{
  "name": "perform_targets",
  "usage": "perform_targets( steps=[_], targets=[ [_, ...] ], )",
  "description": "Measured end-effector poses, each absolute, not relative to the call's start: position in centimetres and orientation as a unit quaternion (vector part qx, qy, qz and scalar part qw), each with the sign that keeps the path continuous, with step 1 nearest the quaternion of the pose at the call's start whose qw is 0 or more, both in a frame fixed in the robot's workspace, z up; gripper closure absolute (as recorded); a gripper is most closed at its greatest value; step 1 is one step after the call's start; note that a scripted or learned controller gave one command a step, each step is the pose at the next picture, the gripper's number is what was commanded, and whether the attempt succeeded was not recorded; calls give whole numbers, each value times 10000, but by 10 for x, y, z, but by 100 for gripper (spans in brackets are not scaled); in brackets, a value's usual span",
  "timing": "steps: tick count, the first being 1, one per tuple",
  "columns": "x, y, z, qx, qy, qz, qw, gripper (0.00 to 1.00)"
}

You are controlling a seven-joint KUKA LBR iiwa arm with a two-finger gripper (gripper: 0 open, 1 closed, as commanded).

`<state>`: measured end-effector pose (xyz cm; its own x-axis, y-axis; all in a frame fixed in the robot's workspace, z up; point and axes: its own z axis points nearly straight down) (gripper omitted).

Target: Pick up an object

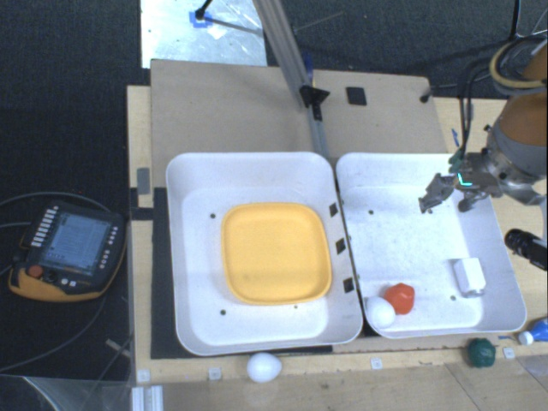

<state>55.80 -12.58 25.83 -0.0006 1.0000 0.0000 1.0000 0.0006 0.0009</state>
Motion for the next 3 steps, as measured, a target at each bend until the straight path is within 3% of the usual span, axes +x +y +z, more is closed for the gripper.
perform_targets(
  steps=[1,3],
  targets=[
    [558,-126,258,7069,7073,3,3,0],
    [563,-126,172,7072,7070,-9,-11,0]
  ],
)
